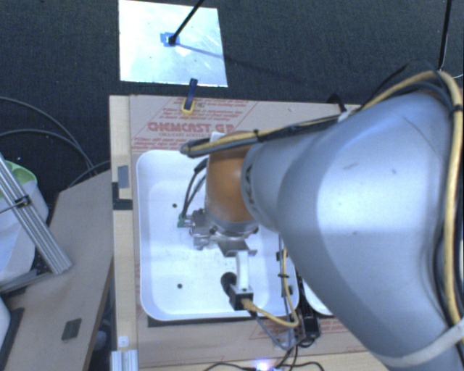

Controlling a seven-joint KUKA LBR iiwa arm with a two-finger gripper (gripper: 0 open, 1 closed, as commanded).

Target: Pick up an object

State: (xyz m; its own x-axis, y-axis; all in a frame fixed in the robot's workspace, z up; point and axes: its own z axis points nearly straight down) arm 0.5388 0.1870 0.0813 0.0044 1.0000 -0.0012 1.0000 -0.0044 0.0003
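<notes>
Dark carpet in the background, with black cables looping over it at left. Shiny metal plate at top, left of centre, and a thin black rod slants down onto it. Brown board with red lettering lies under the bins, with a small black-and-yellow clip at its top edge. Tan table at left. Aluminium bars slant across it, with a green rim behind them. Small dark tile at lower left.

Left bin is white and shallow with rounded corners. Its floor is smooth, with two tiny dark specks. Right bin shows as a white sliver under the arm, lower right of centre.

Arm enters from the right, and its fat matte grey shell covers most of the frame's right half. Orange band sits at centre, glossy and rounded, and the wrist points down into the left bin. Gripper, bare grey metal, hangs below the band over the right half of the bin. Cannot tell if it is open or closed, because the wrist blocks it.

The object is hidden. Wrist and band cover the bin floor under the gripper, so I cannot tell where the object lies or whether the gripper touches it.
</notes>
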